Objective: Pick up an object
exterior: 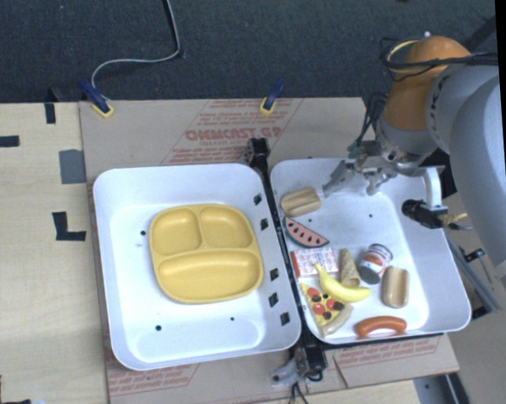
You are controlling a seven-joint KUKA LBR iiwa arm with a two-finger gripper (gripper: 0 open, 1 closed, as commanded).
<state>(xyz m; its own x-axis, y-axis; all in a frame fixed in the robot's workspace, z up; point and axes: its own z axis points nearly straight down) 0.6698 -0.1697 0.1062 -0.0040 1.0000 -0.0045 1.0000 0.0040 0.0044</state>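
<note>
Your hand [356, 179] hangs over the back of the right bin [434, 314], its two fingers spread and pinching nothing. The nearest candidate is the bread roll [300, 202], just beside the fingertips toward the divider between the bins; the rest of the toy food lies nearer the front of that bin.

Watch for these risks, as I judge them:
- The roll sits close to the bin's inner wall. If you come down on it from this side, a finger could strike the wall or push the roll against it instead of straddling it.
- The roll is rounded and smooth, so an off-centre closure may squirt it out sideways.
- If you go for the front cluster instead, the things there touch or overlap, and the fingers may catch two at once or wedge between them.

Your count, right bin: one bread roll, one watermelon slice [305, 234], one red-and-white packet [313, 262], one banana [341, 288], one pizza slice [324, 307], one cone-like piece [349, 268], one small can [375, 260], one hot dog bun [394, 285], one sausage [380, 325].

Left bin [124, 275]: one yellow divided plate [206, 252], with three compartments.

Two white bins in all on the desk [34, 281].
</note>
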